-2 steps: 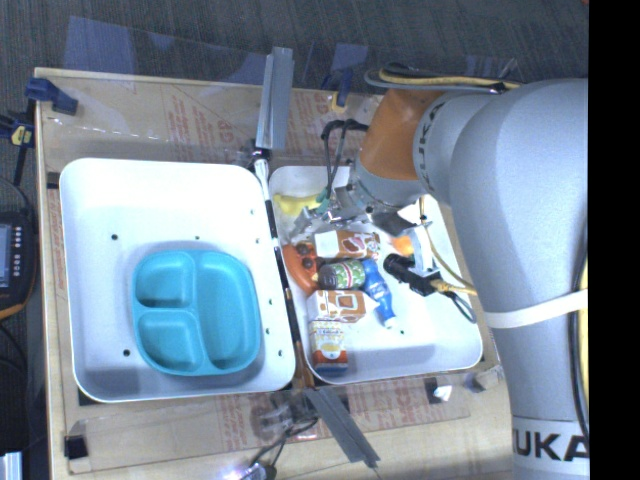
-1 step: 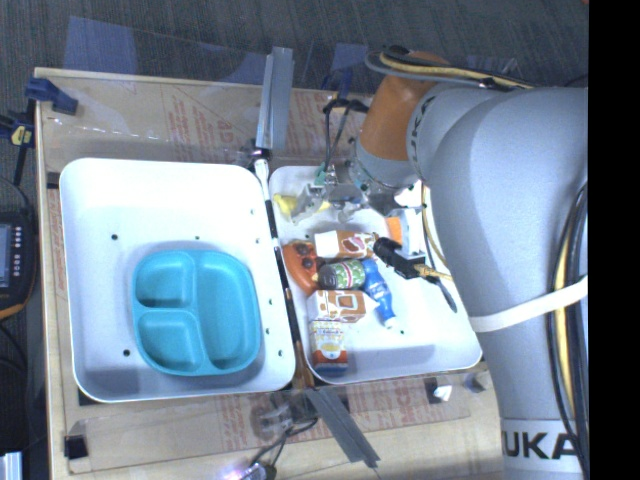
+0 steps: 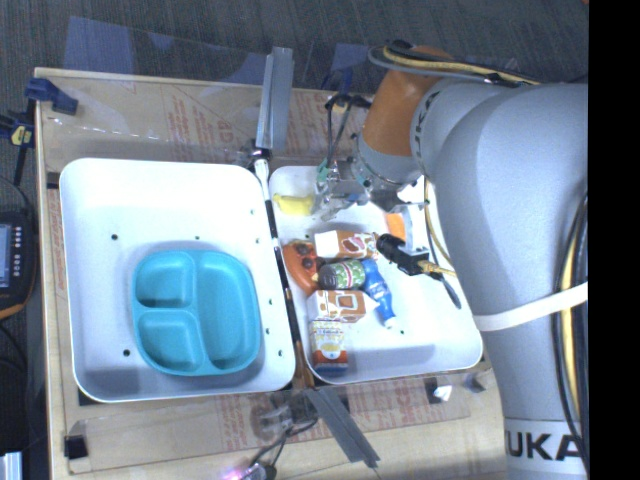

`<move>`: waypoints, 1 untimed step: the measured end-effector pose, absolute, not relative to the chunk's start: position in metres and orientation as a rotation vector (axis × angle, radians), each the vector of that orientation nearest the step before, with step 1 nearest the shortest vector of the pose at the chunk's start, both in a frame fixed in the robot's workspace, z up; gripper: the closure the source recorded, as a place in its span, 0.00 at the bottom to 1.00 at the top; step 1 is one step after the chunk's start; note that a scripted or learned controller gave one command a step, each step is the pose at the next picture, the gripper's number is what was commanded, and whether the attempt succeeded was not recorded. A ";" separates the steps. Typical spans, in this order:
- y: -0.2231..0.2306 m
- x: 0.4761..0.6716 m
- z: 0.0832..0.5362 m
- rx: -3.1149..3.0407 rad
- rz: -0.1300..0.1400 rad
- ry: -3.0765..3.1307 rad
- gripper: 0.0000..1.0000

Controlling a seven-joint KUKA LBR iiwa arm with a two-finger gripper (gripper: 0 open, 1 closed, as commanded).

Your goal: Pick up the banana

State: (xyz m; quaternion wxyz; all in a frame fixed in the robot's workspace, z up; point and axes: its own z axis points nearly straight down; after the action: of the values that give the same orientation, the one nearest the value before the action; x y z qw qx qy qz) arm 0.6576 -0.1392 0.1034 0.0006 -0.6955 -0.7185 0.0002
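- Two white bins sit side by side on a cluttered bench; the banana (image 3: pixel 293 205) lies in the right bin's (image 3: pixel 452 340) far-left corner.
- Gripper (image 3: pixel 333 196) hovers just beside it; whether the claw is open or closed cannot be told.
- Risk: the corner walls could block a clean grasp.

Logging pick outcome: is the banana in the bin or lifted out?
In the bin. The banana lies on the right bin's floor at its far left corner, with the gripper just beside it.
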 end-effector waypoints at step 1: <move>-0.139 0.658 0.103 -2.183 0.001 -2.257 0.00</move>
State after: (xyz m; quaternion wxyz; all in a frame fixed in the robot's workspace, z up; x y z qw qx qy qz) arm 0.6576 -0.1390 0.1034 0.0007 -0.6953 -0.7188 0.0002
